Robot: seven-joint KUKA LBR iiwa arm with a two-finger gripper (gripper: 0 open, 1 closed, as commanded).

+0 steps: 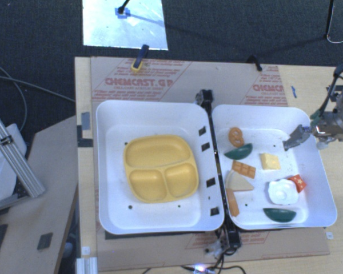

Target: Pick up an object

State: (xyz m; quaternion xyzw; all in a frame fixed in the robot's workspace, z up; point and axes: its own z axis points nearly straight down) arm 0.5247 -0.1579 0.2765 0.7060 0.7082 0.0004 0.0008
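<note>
In the right bin (pixel 329 201), nearest first: a dark green crescent (pixel 279 213) lying crosswise, a white egg-like piece (pixel 282 192) touching an orange bit (pixel 297 182), then a yellow cheese square (pixel 269 161) and a pretzel (pixel 235 135). The gripper (pixel 295 136) hangs over the far right corner. The left bin (pixel 108 170) holds a yellow divided plate (pixel 160 167).

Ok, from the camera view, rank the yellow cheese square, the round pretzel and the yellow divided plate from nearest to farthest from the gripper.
1. The yellow cheese square, in the right bin, just below-left of the gripper.
2. The round pretzel, further left near that bin's left wall.
3. The yellow divided plate, across in the left bin.
</note>
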